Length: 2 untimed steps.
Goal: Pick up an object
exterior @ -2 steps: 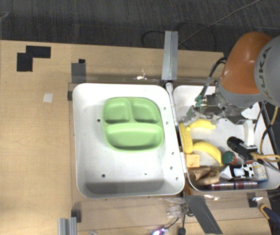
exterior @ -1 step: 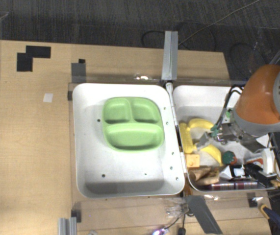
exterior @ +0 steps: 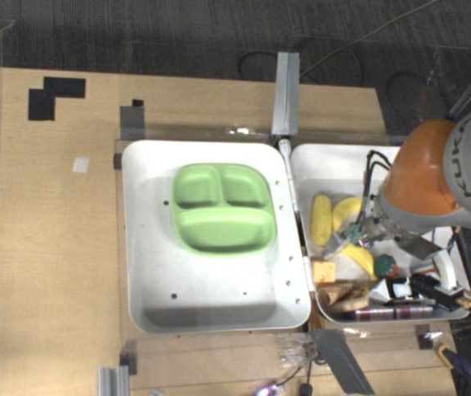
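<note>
One word, "KUKA", reads on the arm (exterior: pixel 466 167).

Both white bins (exterior: pixel 148 246) look like smooth plastic w/ a soft sheen. The green divided plate (exterior: pixel 221 207) is matt plastic. Bench top (exterior: pixel 45 246) looks like pale wood, matt. The orange band (exterior: pixel 421 176) on the arm is glossy; the corn cob (exterior: pixel 322 219) has a bumpy surface.

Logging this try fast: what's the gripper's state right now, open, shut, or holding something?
Gripper: cannot be told; it is low in the right bin over the yellow toys.
</note>
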### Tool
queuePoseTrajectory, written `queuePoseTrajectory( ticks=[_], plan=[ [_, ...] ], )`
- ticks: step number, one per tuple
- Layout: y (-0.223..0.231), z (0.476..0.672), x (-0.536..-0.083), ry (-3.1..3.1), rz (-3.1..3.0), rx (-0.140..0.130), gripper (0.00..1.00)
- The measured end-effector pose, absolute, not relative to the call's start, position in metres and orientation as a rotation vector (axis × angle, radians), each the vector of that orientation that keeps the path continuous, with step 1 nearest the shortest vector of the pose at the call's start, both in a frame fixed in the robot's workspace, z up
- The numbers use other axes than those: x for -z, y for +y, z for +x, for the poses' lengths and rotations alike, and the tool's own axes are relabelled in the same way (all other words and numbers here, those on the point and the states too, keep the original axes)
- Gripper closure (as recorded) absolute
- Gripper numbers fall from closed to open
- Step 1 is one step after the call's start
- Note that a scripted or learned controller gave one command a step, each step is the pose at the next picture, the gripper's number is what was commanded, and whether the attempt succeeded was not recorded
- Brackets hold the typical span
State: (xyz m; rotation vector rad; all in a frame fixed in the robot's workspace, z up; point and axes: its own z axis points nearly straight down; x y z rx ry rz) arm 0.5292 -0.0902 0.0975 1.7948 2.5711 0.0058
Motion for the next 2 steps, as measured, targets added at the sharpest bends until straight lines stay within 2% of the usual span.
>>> queuePoseTrajectory(
  ticks=[1, 2],
  plan=[
    [-0.089, 0.531, -0.108, 2.569, 1.793, -0.011, 1.0],
    [-0.052, 0.533, -0.221, 2.529, 1.855, -0.007, 1.0]
  ],
)
